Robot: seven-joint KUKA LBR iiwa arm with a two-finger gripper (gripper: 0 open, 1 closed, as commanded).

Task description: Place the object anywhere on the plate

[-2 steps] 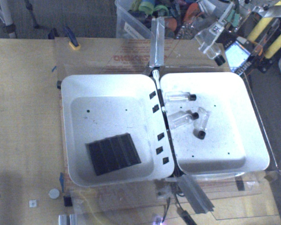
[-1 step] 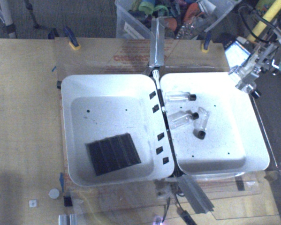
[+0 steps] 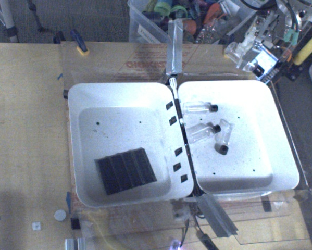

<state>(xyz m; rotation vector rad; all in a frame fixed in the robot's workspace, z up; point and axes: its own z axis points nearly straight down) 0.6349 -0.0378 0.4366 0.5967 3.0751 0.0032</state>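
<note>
3 clear vials (image 3: pixel 210 126) lie close together in right bin (image 3: pixel 281 139); black plate (image 3: pixel 125 171) in left. Gripper (image 3: pixel 257 56) state: cannot tell. Risk: vial rolls or slips.

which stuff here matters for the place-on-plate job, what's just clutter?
Job:
- black plate, left bin
- three clear vials, right bin

Clutter:
- tub of coloured parts
- blue clamp
- small grey disc
</note>
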